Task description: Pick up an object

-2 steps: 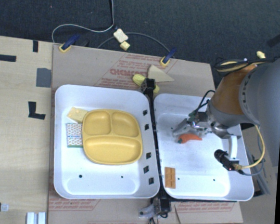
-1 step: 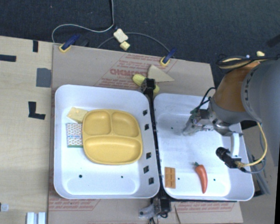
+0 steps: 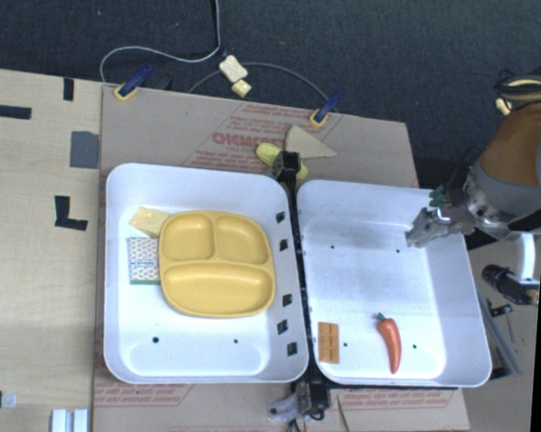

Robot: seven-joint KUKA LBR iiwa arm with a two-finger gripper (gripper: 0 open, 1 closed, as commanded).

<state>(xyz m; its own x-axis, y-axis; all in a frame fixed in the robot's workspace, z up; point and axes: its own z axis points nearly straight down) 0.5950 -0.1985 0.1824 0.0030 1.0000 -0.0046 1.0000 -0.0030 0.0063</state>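
Pretty clearly a robotics lab setup. You've got two white bins [image 3: 374,205] clamped onto a cardboard sheet [image 3: 249,134] on a wooden table [image 3: 24,266], with black tape marks [image 3: 66,213] at the left and loose cables [image 3: 185,59] trailing off the far side.

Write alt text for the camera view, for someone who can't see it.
A grey robot arm reaches in from the right, its gripper over the far right corner of the right bin, which holds a carrot and a small orange block near the front. The left bin holds a yellow divided plate with two small items beside it.
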